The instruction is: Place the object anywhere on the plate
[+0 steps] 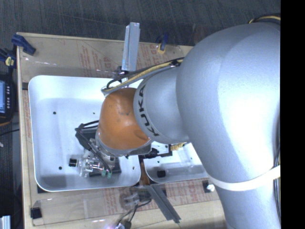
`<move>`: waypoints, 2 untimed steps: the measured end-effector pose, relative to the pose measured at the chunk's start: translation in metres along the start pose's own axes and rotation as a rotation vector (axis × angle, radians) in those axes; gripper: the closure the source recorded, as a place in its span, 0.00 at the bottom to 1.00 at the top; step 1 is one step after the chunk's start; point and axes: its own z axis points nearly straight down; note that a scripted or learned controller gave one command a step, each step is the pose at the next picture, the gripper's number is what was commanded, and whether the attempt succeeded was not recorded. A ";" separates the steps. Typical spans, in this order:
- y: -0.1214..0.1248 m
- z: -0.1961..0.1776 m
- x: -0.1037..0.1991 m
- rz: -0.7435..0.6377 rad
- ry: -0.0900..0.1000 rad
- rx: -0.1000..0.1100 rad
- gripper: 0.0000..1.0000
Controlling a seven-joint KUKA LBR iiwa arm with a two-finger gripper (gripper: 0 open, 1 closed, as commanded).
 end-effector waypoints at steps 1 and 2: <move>0.096 0.000 -0.013 0.123 -0.001 0.001 1.00; -0.007 -0.101 -0.018 0.053 -0.004 -0.001 1.00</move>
